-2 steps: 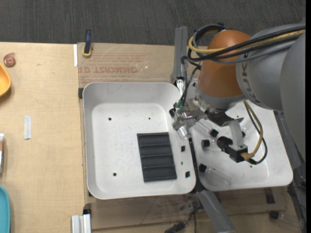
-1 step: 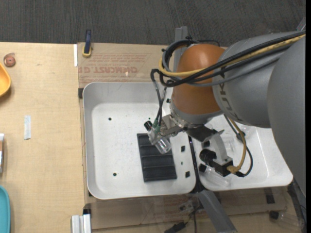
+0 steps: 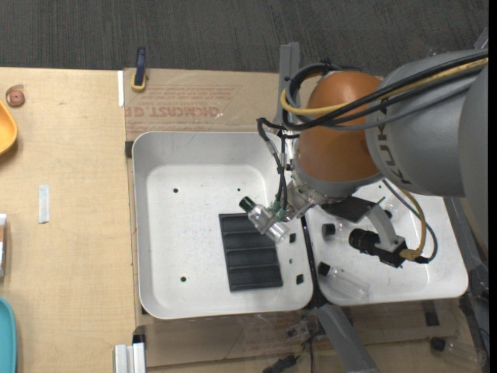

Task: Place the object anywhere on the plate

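**Operator:** Camera view puts the flat black ribbed rectangular slab (image 3: 250, 250) in the left white bin (image 3: 155, 208), lying flat toward its near right part, close to the wall shared with the right white bin (image 3: 443, 278). I take that slab for the task's thing, though I'm judging, not certain. The two-finger gripper (image 3: 266, 217) hangs just over the slab's far right corner, under the grey arm with the orange band (image 3: 342, 130).

**Observer:** Is it carrying anything?

**Operator:** I can't tell. From this angle the tip is a small silvery cluster, and its opening is not resolvable. Nothing is visibly held.

**Observer:** How would the slab handle?

**Operator:** I'd guess stiff moulded plastic, light and not fragile. The ridged top should give friction, but it sits so low on the bin floor that there's little edge to catch. I'd pinch across the narrower width, near the middle of its length, so it doesn't swing or tip out.

**Observer:** And the plate?

**Operator:** I can't pick out a plate with confidence. An orange curved piece (image 3: 6, 134) shows at the far left edge of the bench, cut off by the frame.
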